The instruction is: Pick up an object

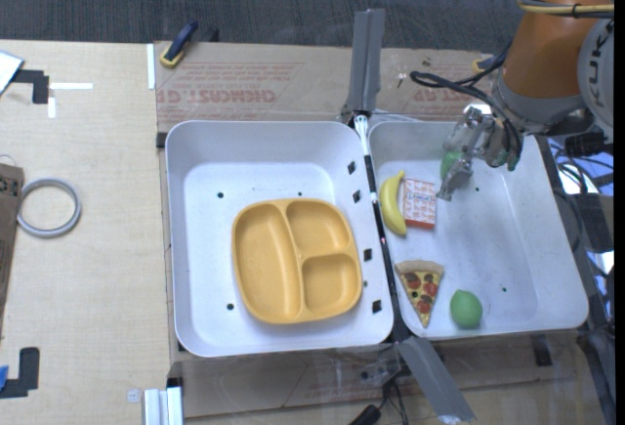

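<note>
Where the arm [562,32] reaches in at the upper right of the frame, its gripper [457,181] hangs over the upper part of the right bin [527,247]; whether anything sits between the fingers cannot be told, nor how far apart they stand. A small green thing [449,162] shows just beside the gripper, partly hidden. Right bin, left side: banana [393,203], with a red-and-white packet [420,202] touching it. Lower part: pizza slice [421,288], then a green ball [466,309] just beside it. Left bin [195,218]: yellow divided plate [296,259], centre. Far left of the frame: roll of tape [47,207] on the bench [88,316]
</note>
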You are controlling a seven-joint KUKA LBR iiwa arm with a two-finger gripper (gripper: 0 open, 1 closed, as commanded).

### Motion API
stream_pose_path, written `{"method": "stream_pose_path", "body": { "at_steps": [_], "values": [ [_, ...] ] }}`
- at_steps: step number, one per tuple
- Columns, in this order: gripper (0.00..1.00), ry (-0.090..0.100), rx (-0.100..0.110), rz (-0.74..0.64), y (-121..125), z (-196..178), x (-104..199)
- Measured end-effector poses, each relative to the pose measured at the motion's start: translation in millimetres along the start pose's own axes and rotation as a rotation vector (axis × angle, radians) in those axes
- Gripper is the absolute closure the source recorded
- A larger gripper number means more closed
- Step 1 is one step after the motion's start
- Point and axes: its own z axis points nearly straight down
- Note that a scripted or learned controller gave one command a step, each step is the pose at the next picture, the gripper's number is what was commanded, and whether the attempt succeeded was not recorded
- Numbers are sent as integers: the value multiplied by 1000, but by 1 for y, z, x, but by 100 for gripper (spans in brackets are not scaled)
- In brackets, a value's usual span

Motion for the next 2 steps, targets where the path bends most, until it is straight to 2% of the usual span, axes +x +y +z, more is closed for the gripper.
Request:
{"method": "stream_pose_path", "body": {
  "at_steps": [1,2],
  "values": [
    [0,-5,0,-137,-41,-58,-16],
    [0,-2,-1,-74,-34,-26,-27]
  ]
}}
